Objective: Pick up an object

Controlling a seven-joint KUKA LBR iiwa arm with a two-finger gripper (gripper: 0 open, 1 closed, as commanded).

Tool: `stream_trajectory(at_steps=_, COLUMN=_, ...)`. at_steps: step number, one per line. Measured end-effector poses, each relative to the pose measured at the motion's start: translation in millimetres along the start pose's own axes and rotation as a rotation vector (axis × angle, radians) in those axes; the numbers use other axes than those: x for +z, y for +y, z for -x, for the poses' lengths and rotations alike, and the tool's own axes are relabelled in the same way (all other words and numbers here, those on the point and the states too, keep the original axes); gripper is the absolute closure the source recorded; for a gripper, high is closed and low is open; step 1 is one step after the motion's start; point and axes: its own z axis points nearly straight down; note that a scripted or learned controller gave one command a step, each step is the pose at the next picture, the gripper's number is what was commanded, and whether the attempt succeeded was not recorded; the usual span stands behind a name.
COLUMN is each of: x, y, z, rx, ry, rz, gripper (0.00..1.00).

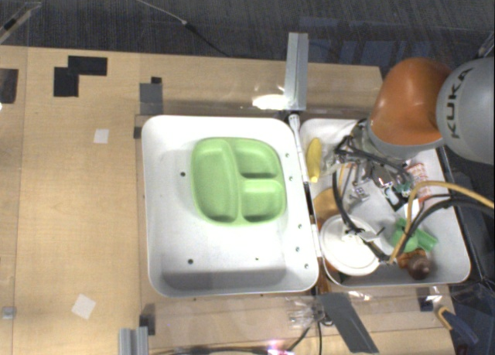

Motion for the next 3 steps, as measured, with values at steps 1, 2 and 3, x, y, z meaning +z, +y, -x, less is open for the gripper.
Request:
stream_trajectory(at_steps=1, x=-15, y=-28, z=-23, rx=-0.196, ry=0.008, rz=0.009, gripper=0.0)
stream_trajectory(at_steps=2, x=0, y=-68, z=-60, rx=-0.187, ry=0.004, rz=0.003, gripper=0.0)
stream_trajectory(at_steps=3, x=0, y=-10, z=11, rx=-0.259, ry=0.004, rz=0.004, gripper=0.0)
